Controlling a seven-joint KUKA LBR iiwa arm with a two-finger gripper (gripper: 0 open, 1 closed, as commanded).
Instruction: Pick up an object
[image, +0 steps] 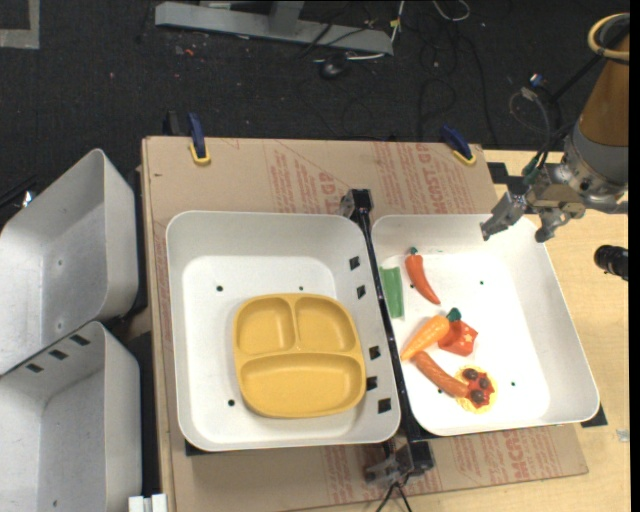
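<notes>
**Toy food waits in the right bin, gripper open above its far rim**

The left bin (190, 300) holds a yellow divided tray (298, 355). In the right bin (560, 330) lie a green strip (392, 290), a red chili (421, 277), a carrot (425, 336), a red pepper piece (458, 337) and a sausage (440, 373). They look light, rigid and smooth, likely slippery; the chili lies apart, so grasping across its middle seems best. The gripper (520, 222) hangs spread and empty.

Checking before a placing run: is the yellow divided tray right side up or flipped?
Right side up: the yellow tray shows its three compartments facing upward.
</notes>
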